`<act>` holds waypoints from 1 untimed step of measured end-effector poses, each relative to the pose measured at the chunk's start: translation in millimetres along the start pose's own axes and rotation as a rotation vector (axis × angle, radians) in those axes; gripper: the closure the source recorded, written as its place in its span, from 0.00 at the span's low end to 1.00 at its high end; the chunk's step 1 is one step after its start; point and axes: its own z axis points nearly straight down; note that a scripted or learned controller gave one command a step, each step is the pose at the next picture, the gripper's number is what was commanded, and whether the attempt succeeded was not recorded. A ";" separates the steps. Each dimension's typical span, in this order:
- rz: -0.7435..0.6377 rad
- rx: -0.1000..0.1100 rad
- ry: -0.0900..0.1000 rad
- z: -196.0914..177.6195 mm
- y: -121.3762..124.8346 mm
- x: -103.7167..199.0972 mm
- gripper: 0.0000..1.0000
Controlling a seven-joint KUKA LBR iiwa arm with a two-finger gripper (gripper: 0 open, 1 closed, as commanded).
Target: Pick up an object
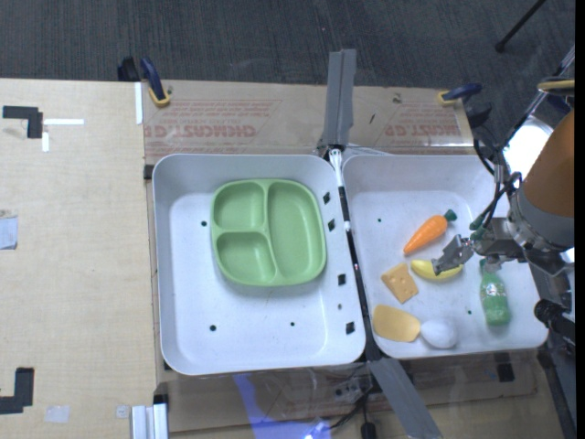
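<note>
Down in the right bin [393,176] the gripper [448,262] sits low over the toy banana [433,271]; its dark fingers touch or overlap the banana's right end, but whether they stand apart, together, or clamped on the fruit cannot be told from this slanted view; the grey arm [548,190] with its orange band comes in from the right edge above it. Just up and left of the banana lies a toy carrot [428,233], orange with a green top, tilted with the leafy end toward the upper right; the two are near but apart. Below and left of the banana rests a yellow cheese wedge [399,283] with small holes; further toward the near wall lies a flat yellow-orange piece [396,323], and touching its right side is a white rounded object [440,334]. A small green bottle [494,297] with a pale cap stands or lies at the bin's right side, just below the wrist. Meanwhile the left bin [183,337] holds a green divided plate [269,232] with three compartments, lying toward the far side of the bin; the two bins meet along a shared middle edge; both rest on a brown board [238,122] fixed with clamps.
</note>
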 end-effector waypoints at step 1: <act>0.022 -0.016 -0.003 95.9 44.0 -0.1 0.00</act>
